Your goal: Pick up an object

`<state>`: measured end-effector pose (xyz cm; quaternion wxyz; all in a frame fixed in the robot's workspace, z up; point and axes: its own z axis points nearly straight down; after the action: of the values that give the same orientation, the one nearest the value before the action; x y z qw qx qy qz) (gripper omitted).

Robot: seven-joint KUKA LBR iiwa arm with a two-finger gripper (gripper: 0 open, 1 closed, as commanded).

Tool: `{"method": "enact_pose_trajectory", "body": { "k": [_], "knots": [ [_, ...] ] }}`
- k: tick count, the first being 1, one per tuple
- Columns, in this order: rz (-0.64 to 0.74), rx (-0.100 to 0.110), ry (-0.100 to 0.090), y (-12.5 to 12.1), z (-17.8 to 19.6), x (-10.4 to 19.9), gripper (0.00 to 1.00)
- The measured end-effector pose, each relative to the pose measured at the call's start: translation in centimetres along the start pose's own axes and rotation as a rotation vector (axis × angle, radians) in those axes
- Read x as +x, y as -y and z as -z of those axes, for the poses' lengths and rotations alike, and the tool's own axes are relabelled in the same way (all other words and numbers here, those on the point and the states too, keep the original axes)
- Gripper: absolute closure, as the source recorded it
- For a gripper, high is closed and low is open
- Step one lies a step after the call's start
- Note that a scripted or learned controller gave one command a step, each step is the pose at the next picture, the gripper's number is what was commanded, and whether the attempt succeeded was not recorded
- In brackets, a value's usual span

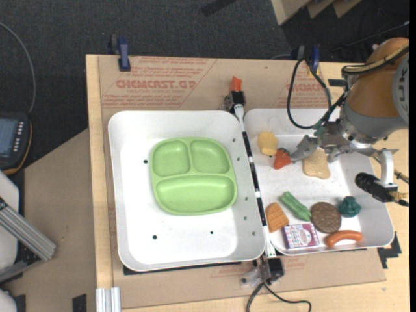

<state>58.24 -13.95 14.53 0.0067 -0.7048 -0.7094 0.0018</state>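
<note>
Over the right shallow white plastic bin [383,229], the metal two-finger gripper [314,147] hangs with fingers spread, holding nothing, above a flat beige bread-shaped slice [316,167]. Beside it lie a red strawberry-like piece [281,159] and a lumpy yellow piece [267,142]. A glossy green three-compartment plate [192,175] sits in the left bin [130,174].

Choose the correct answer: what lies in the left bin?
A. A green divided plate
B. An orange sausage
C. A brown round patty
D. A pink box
A: the green divided plate sits alone in the left bin, while the other toys lie in the right bin.
</note>
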Motion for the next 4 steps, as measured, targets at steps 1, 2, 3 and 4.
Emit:
{"method": "enact_pose_trajectory", "body": {
  "k": [1, 2, 3, 4],
  "knots": [
    [-0.006, -0.004, 0.004, 4.4, -6.6, 1.5, 0.00],
    [-0.008, -0.008, 0.005, 8.0, -6.2, 2.4, 0.00],
    [-0.008, -0.014, 0.008, 7.7, -5.2, 2.3, 1.00],
    [0.001, -0.025, 0.007, 7.6, 7.0, 8.0, 1.00]
  ]
}}
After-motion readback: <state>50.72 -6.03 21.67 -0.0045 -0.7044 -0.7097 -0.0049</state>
